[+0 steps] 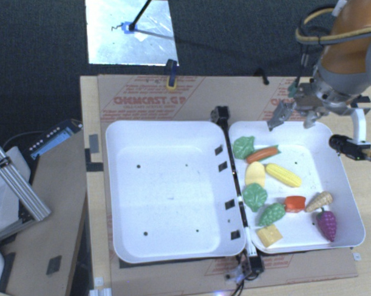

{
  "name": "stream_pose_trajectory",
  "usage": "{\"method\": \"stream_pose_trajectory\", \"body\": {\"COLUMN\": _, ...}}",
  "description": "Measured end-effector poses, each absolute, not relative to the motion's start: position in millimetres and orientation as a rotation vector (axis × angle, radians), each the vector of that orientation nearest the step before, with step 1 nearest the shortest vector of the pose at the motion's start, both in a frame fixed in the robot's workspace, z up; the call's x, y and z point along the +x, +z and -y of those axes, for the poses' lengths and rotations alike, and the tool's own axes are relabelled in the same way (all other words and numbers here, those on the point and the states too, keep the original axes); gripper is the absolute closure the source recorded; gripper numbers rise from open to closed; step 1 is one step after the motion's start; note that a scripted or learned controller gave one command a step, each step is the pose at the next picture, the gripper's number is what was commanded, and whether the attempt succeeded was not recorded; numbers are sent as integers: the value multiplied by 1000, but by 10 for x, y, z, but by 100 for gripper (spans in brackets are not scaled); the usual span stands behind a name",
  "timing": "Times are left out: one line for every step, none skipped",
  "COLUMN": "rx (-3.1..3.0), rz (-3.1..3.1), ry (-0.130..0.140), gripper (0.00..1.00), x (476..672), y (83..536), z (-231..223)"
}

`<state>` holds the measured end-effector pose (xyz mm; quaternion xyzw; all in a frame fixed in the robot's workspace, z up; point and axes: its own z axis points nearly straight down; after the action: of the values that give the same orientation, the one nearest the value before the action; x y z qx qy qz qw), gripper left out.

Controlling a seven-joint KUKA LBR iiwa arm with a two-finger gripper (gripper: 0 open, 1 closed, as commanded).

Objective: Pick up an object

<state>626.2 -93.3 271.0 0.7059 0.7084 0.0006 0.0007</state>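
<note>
Gripper on the KUKA arm is hovering with its two fingers spread and nothing between them, above the far rim of the right bin, where a crowd of toy food is lying: carrot, corn cob, red pepper, grapes and a yellow block among it. For a clean pick, the arm is best heading for a piece with free space on both sides, such as the corn cob, descending straight with the fingers straddling its narrow width, closing only once low enough to avoid nudging the neighbouring carrot.
</note>
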Motion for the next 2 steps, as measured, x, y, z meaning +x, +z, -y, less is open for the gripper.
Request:
{"method": "stream_pose_trajectory", "body": {"rx": 2214, "rz": -2238, "ry": -2, "gripper": 0, "x": 6019, "y": 2039, "z": 231}}
{"method": "stream_pose_trajectory", "body": {"rx": 2208, "rz": -2236, "ry": 4, "gripper": 0, "x": 6166, "y": 1834, "z": -594}}
